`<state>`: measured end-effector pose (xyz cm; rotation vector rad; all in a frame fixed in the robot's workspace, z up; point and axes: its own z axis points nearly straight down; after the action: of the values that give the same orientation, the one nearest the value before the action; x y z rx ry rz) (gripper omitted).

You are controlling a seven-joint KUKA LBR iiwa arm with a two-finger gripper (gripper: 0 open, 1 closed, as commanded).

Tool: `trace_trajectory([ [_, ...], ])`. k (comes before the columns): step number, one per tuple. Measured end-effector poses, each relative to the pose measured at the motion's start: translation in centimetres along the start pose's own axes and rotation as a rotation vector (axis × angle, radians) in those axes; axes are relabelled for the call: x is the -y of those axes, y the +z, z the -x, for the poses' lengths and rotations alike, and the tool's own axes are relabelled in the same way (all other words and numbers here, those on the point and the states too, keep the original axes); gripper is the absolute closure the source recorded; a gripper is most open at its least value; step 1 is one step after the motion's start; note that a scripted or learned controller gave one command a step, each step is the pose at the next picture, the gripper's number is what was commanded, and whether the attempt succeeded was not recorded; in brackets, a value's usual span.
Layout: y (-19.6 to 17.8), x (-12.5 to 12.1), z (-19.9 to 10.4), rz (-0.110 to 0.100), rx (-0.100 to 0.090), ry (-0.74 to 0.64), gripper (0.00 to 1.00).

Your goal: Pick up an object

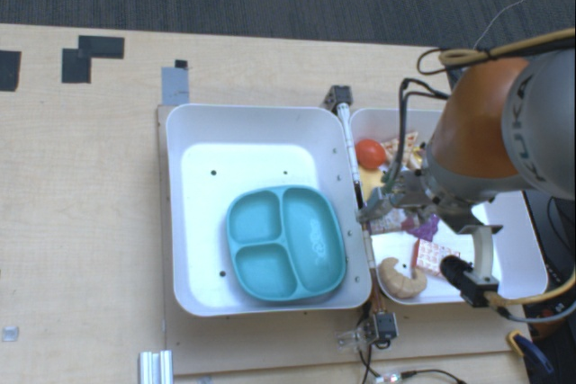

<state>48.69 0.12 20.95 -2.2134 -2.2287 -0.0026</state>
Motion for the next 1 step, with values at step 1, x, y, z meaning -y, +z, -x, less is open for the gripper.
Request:
trace_trajectory([
  [1, 1.14, -1.5, 1.3, 0.001, 0.002, 0.005, 1.0],
])
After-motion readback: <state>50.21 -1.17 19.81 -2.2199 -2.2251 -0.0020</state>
